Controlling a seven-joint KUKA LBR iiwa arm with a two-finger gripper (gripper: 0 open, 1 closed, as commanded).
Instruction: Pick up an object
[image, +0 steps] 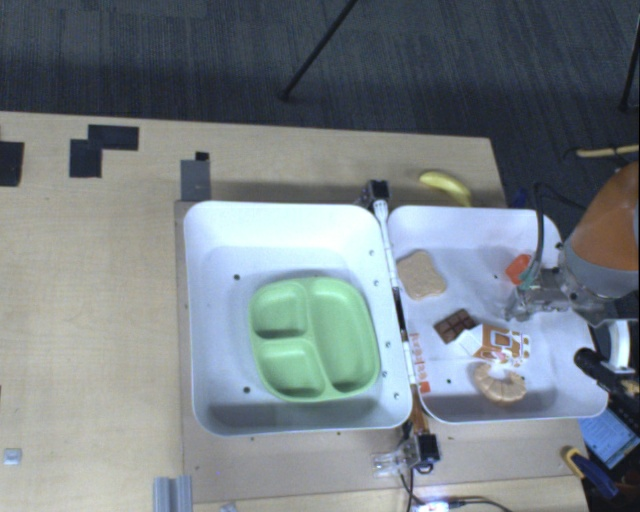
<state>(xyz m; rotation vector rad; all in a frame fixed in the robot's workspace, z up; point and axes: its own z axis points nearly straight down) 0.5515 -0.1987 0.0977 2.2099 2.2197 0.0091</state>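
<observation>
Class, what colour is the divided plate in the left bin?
Light green, seen clearly in the camera view.

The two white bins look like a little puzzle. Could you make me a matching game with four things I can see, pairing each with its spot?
Things:
1. green divided plate
2. slice of bread
3. banana
4. chocolate piece

Places:
A. on the bench behind the right bin
B. middle of the right bin
C. left bin
D. back left part of the right bin

Pairs: 1-C, 2-D, 3-A, 4-B
</observation>
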